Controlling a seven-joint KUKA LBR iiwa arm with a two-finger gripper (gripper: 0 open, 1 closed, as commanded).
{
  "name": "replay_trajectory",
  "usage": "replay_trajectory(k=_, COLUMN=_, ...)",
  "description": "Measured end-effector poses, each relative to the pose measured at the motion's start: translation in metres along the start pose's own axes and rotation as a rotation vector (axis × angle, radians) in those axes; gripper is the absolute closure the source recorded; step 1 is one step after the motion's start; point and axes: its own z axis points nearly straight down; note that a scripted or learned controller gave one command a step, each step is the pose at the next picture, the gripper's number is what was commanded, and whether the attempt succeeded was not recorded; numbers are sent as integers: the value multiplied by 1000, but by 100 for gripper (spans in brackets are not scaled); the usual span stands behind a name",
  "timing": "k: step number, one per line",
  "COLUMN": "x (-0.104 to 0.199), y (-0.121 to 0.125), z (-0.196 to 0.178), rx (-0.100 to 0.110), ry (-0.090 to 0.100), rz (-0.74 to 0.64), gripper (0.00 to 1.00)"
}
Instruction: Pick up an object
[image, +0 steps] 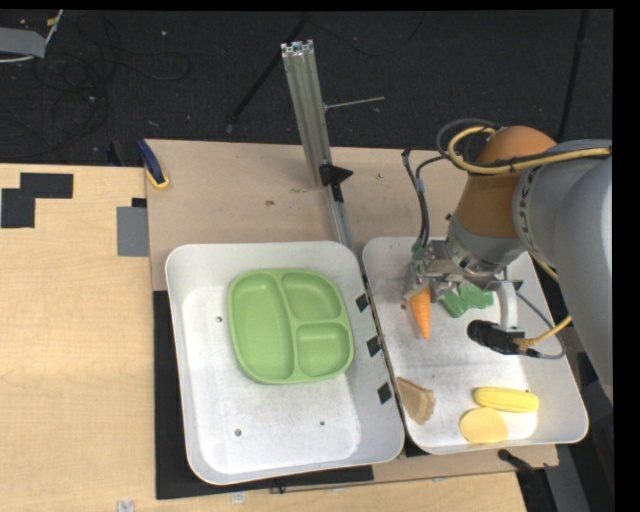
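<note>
Overhead view of a pale wooden table (70, 330) carrying two shallow white bins side by side. The left bin (200, 430) holds a green plate (290, 325) with three compartments, lying flat toward the bin's far half. The right bin (548, 425) holds the loose items. The grey arm (565, 210) enters from the right, its orange band (495, 195) above the wrist, and the claw (438, 272) hangs over the far part of the right bin, near that bin's left wall.

An orange carrot (421, 314) lies just below the claw in this view, its thick end toward the claw and its tip pointing to the near side. Whether the two touch cannot be told, nor whether the claw is open or closed — the wrist hides that part, and nothing can be seen held in it. A green piece (470, 300) sits just beside the carrot on its right, partly under the wrist.

Near edge of the right bin: a tan wedge (417, 403) against the left wall, and well apart from it a yellow corn cob (507, 400) lying crosswise, with a yellow round piece (484, 427) just in front of the cob — close to it, perhaps touching. An aluminium post (305, 110) rises at a slant behind the bins.
</note>
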Motion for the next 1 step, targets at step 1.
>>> replay_trajectory(k=1, x=4, y=-3, z=-61, rx=-4, ry=0, rz=1, gripper=100)
